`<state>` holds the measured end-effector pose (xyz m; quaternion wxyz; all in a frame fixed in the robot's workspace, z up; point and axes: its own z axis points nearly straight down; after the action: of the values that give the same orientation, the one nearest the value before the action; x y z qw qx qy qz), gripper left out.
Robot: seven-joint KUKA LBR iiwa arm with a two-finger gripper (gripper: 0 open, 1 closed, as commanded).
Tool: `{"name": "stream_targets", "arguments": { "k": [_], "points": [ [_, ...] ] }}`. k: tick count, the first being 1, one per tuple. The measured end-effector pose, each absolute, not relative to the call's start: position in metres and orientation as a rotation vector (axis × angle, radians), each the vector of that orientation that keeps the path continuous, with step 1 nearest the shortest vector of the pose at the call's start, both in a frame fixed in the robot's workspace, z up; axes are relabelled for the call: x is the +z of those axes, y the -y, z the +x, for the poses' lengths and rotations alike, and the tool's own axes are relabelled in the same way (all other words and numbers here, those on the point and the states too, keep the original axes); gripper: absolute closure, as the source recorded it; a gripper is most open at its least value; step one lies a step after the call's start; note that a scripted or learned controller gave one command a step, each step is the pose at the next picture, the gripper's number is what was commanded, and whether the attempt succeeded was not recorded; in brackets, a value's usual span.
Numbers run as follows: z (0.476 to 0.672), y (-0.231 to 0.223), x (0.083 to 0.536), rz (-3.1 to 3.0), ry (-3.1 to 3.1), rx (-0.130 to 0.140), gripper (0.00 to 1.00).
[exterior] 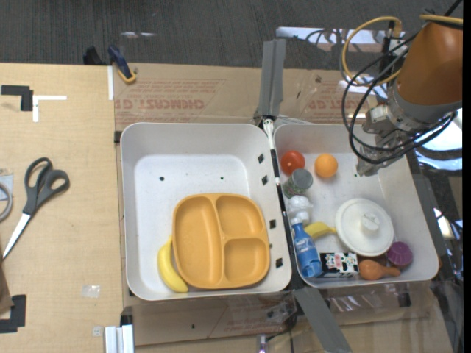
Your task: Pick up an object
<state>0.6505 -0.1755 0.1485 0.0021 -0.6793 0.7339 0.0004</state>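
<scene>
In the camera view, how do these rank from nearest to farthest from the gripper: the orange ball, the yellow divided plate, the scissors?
From the gripper:
1. Orange ball, right bin, just beside it.
2. Yellow divided plate, left bin.
3. Scissors, on the bench at far left.

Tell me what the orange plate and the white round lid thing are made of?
The divided orange plate looks like smooth matte plastic: one even color, soft molded ridges. The white lidded bowl seems glossy plastic, maybe ceramic; it shines faintly on its knob.
</scene>
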Motion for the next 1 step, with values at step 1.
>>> {"name": "stream_targets", "arguments": {
  "k": [1],
  "points": [
    [0.6509, 0.1759, 0.1494, -2.13, -2.302, -0.001, 0.0]
  ]
}}
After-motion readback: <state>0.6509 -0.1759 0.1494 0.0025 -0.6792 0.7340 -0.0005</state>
